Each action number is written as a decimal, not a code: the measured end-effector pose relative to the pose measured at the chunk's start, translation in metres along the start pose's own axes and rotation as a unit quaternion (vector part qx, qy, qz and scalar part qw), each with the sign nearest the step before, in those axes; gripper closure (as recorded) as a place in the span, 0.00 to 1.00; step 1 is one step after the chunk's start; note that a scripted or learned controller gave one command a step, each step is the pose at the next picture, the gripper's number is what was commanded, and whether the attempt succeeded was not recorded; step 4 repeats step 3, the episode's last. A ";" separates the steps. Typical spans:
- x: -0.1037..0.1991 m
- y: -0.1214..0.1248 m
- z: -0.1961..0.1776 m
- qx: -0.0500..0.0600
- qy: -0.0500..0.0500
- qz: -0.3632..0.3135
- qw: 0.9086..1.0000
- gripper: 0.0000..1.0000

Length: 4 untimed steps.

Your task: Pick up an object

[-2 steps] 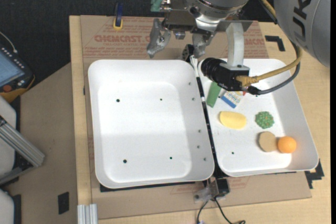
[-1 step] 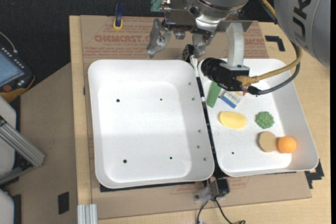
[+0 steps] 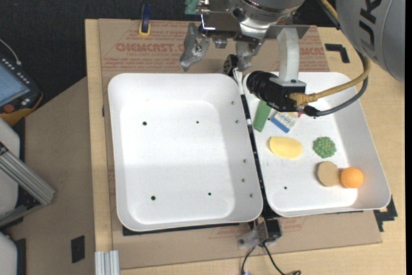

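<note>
My gripper [image 3: 212, 59] hangs over the far rim between the two bins, above the cardboard at the back. Its fingers are open, one grey fingertip [image 3: 190, 55] to the left and one dark one to the right, with nothing between them. The right bin [image 3: 360, 138] holds the objects: a green stick [image 3: 261, 116] by the dividing edge, a blue-and-white card [image 3: 284, 121], a yellow oval piece [image 3: 285, 147], a bumpy green ball [image 3: 324, 147], a tan disc [image 3: 327, 173] and an orange ball [image 3: 351, 177]. All of them lie below and to the right of the gripper.
The left bin [image 3: 174, 151] sits beside the right one with their rims touching. A black cylinder [image 3: 269, 91] with a yellow cable juts from the arm over the right bin's far left corner. A blue-and-yellow clip [image 3: 145, 21] stands on the cardboard's back edge.
</note>
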State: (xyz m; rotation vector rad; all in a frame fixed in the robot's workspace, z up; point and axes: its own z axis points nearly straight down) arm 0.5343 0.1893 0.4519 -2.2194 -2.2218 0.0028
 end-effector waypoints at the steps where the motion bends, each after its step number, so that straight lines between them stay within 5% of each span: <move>1: 0.000 0.000 0.000 0.000 0.000 0.000 1.000 0.00; 4: 0.000 0.000 0.000 0.000 0.000 0.000 1.000 0.00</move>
